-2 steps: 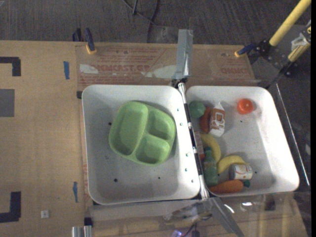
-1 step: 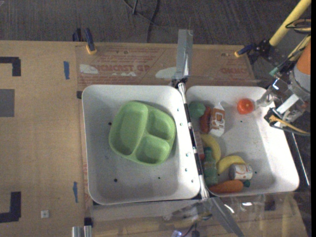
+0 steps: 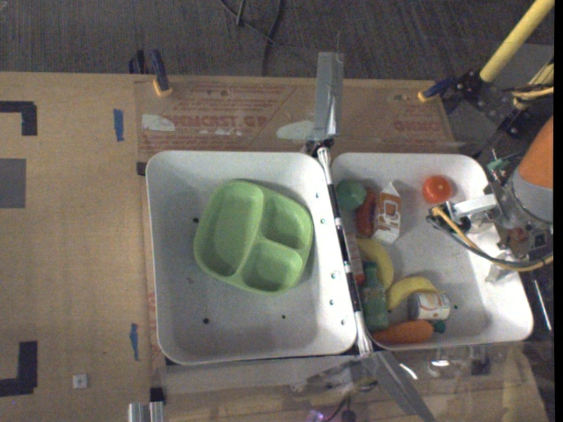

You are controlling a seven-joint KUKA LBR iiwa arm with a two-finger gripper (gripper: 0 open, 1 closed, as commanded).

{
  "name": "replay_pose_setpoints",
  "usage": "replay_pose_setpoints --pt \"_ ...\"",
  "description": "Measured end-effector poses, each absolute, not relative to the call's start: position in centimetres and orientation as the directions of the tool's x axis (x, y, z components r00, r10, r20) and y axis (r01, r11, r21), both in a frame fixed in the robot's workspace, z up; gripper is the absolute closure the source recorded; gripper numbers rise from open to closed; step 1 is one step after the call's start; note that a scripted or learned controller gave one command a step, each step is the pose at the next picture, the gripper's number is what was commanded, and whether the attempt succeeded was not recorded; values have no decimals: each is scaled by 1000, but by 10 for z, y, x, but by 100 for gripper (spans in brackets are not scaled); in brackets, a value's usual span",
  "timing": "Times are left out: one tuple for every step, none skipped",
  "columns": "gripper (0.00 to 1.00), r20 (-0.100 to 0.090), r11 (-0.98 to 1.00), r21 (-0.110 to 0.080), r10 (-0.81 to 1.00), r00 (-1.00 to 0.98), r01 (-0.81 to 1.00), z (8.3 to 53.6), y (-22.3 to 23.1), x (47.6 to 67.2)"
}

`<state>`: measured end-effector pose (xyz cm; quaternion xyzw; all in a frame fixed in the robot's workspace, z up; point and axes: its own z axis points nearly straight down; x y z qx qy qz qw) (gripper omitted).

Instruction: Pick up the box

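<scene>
Hovering at the right bin's (image 3: 508,323) edge, my gripper (image 3: 510,236), whose state I cannot tell, targets the small carton-like box (image 3: 387,213), probably light, crushable, best pinched across its flat sides.

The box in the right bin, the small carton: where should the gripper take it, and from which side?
Probably from above, across the box's narrow width at mid-body. It lies flat, long axis running up-down in the camera view, with red food tight against its left side, so that finger has little room.
</scene>
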<state>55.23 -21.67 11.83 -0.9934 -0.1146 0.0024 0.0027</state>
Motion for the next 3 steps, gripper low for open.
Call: replay_pose_setpoints --pt "0 18 -932 -13 362 932 362 93 -213 542" --pt "0 5 -926 1 378 926 378 89 -160 533" --pt "0 -1 -935 -1 355 935 355 197 -218 506"
